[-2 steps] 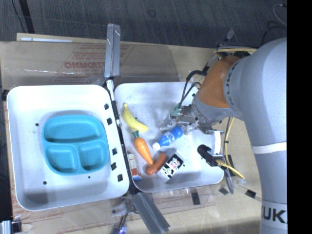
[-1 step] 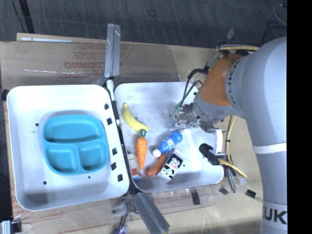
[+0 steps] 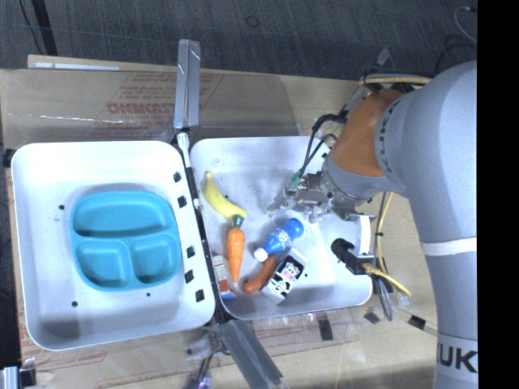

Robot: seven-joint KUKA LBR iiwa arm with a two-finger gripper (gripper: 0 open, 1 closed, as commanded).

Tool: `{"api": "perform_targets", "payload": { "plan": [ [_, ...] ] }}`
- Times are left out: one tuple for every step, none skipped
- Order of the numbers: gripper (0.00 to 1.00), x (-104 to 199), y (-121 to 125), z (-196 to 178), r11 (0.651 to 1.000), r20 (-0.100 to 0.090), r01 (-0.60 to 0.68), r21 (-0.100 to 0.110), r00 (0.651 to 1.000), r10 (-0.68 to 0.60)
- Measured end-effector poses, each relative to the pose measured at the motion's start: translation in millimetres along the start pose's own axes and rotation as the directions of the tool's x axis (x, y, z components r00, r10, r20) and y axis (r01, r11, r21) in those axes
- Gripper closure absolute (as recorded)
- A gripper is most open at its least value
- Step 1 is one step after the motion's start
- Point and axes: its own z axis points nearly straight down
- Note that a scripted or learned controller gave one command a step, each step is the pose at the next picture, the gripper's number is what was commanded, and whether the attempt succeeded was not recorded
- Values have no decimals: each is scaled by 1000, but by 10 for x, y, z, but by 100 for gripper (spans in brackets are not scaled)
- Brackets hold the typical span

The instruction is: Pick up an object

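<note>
Pick not yet made — gripper (image 3: 302, 194) over right bin (image 3: 243, 154), nothing held.

Gripper hung near the bin's middle, toward its far edge; finger state could not be told. Banana (image 3: 220, 198), carrot (image 3: 235, 250), bottle (image 3: 280, 239), sausage (image 3: 259, 277) and carton (image 3: 285, 275) all lay on the floor — left-centre to near edge. Left bin (image 3: 40, 168) held a blue tray (image 3: 123, 239).

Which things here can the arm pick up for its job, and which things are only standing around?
For the job:
- banana
- carrot
- blue bottle
- sausage-like toy
- black-and-white carton
- gripper, above the right bin

Only standing around:
- blue divided tray in the left bin
- cardboard sheet under both bins
</note>
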Motion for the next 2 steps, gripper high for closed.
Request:
{"api": "perform_targets", "payload": {
  "plan": [
    [0, 33, -396, 99, 998, 0, 62, -2, 998, -62],
    [0, 80, -914, 80, 996, 1, 92, -10, 996, -92]
  ]
}}
